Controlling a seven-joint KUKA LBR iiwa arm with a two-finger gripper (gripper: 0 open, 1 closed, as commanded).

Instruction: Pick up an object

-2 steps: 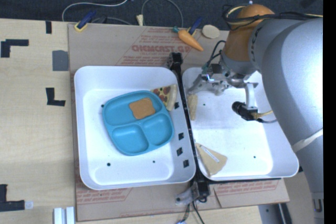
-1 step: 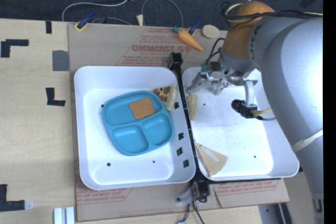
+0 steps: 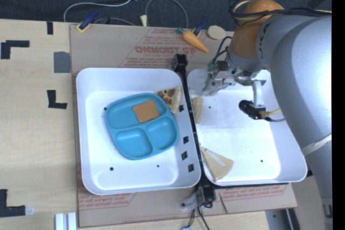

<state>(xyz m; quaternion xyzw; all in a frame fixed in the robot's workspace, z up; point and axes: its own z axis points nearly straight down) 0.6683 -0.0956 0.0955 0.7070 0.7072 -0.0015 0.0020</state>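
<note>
The gripper (image 3: 215,82) hangs over the right bin's (image 3: 269,169) far left corner; its grip cannot be made out. A tan wedge (image 3: 217,164) lies at that bin's near left, and a blue tray (image 3: 143,126) with a brown square (image 3: 146,111) sits in the left bin (image 3: 91,132).

The grey arm (image 3: 302,78) is reaching in over the right bin (image 3: 269,169), its tool (image 3: 215,82) hanging near that bin's far left corner. A blue divided plate (image 3: 142,125) is lying in the left bin (image 3: 91,132), a brown square piece (image 3: 145,111) sitting on it. A toy carrot (image 3: 194,40) is lying on the table beyond.
</note>
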